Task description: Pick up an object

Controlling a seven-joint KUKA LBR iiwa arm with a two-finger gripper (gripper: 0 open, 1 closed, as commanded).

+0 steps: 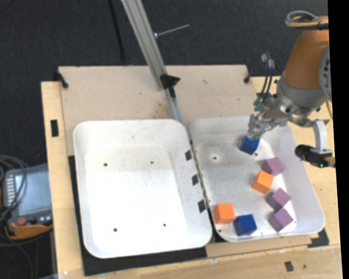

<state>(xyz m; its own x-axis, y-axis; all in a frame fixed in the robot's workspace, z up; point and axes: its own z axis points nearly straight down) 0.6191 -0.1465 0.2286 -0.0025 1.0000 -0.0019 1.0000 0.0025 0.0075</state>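
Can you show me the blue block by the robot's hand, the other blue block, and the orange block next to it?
upper blue block (250, 145), camera view, top face.
lower blue block (245, 224), camera view, top face.
orange block (224, 212), camera view, top face.

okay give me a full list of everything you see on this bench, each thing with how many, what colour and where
Blue cubes: 2; one at the gripper's tip, one near the right bin's front edge.
Orange cubes: 2; one mid right bin, one front left of it.
Purple cubes: 3;, along the right bin's right side.
Right bin: 1, white.
Left bin: 1, white.
Arm: 1, grey and orange, from the right.
Gripper: 1, over the upper blue cube.
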